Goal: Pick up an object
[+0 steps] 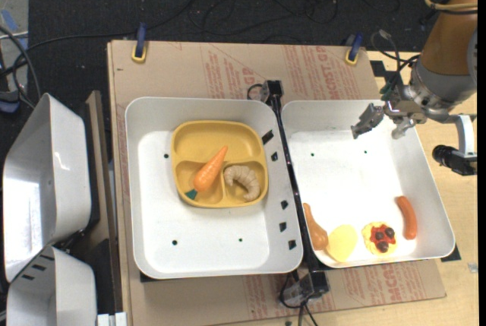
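Camera view puts the two-finger gripper (384, 119) spread wide and holding nothing above the right white bin (334, 165). Nothing is picked yet: the orange sausage-shaped toy (408, 216) lies well below it, untouched.

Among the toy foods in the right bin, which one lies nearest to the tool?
The orange sausage at the bin's right wall; the other three lie lower, along the front wall, farther from the tool.

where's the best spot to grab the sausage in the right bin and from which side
Probably across the middle of the sausage, coming straight down from above. It lies flat and nearly lengthwise up the right bin, close to the right wall, so the fingers should close across its narrow width, left to right. The gripper is at the bin's far edge.
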Controlling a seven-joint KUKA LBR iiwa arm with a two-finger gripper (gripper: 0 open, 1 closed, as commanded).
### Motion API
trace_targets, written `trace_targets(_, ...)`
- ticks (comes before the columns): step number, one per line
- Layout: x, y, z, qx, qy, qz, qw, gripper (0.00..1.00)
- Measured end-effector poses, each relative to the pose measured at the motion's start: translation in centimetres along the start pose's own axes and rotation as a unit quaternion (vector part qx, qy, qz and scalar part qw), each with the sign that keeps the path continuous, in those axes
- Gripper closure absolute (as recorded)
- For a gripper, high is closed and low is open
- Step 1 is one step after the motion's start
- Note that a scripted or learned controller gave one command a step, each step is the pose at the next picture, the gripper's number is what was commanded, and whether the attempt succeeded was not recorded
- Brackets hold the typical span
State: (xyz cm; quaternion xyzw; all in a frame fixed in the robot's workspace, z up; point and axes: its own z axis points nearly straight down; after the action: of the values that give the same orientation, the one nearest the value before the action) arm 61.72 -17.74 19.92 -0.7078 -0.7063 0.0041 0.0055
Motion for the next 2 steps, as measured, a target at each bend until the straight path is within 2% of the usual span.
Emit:
trace_targets(1,0.0,0.3,-0.9,-0.007,-0.001,-0.001,1.0000,0.00)
trace_targets(2,-0.2,0.6,5.4,-0.005,-0.001,-0.001,1.0000,0.00)
